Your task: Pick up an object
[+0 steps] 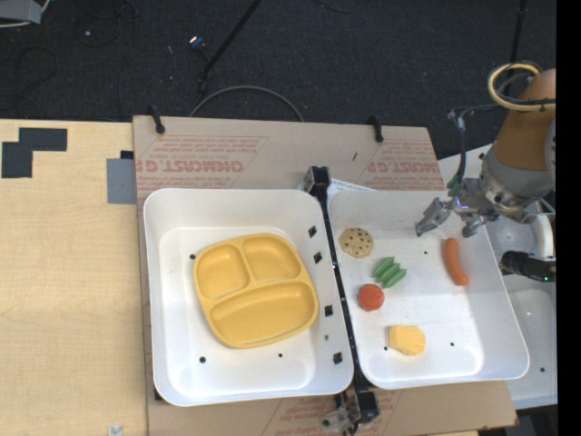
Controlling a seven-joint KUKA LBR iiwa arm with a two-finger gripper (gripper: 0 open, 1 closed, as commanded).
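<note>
So the gripper [451, 216] sits over the far right part of the right bin [508, 352], with its two fingers spread wide apart and nothing between them. One finger [431, 218] sticks out to the left, the other points down toward the bin's right side. The arm [522, 143] comes in from the right, orange band visible just above the wrist.

The closest thing to the gripper is the carrot [455, 262], lying just below it on the bin floor, not touching the fingers as far as I can see. It lies roughly lengthwise, pointing away from the gripper.

Off to the gripper's left is the cookie [356, 241], well apart from it. Below and left of the gripper are the green pea pods [388, 272], and right next to those, a bit further down, the tomato [370, 297]. The yellow cheese-looking chunk [408, 340] is the farthest piece in that bin, down near the front.

Way off to the left of the gripper, the left bin [172, 352] holds a yellow divided tray [254, 289], lying flat and turned a bit crooked. Both bins rest on cardboard [272, 153] on the table [64, 289].
</note>
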